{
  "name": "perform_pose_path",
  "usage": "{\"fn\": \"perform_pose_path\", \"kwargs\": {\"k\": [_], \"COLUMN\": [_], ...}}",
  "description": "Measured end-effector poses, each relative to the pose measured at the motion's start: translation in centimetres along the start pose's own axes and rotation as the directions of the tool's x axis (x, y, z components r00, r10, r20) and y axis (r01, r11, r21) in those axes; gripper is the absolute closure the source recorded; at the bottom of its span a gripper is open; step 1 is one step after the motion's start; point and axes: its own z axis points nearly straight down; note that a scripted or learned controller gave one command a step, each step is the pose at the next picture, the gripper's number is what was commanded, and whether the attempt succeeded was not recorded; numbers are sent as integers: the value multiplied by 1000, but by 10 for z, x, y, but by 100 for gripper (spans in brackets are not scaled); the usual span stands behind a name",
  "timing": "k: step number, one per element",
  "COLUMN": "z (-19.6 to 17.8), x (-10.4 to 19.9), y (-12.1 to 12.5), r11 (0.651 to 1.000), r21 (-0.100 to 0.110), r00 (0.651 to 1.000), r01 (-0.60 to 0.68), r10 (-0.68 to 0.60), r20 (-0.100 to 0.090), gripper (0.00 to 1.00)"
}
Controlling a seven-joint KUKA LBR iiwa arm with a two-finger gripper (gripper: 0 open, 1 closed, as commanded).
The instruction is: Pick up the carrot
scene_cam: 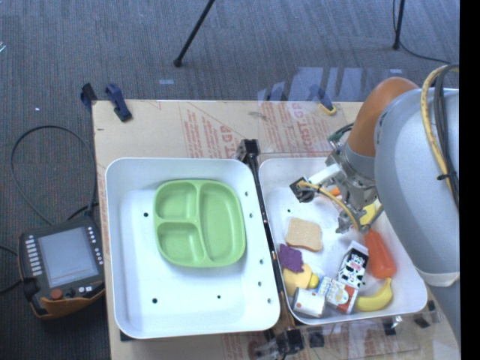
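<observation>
One carrot (379, 253) lies ungrasped in the right bin (279, 172); gripper (346, 217) hovers nearby, finger state indiscernible.

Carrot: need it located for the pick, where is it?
The carrot lies in the right bin, near its right edge, beside the milk carton and above the banana.

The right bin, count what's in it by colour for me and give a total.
Orange: 1, the carrot
Yellow: 2, the banana and a yellow toy
Purple: 1, a purple piece
Tan: 1, the toast slice
Printed cartons: 3, milk carton, two small boxes
Total: 8 that I can make out
</observation>
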Motion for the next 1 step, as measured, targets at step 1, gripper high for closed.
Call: {"fn": "perform_pose_path", "kwargs": {"k": [1], "z": [-9], "x": [0], "y": [0], "r11": [1000], "r21": [4], "r00": [1000], "r01": [4], "r10": [-4], "r20": [3], "gripper": [100]}}
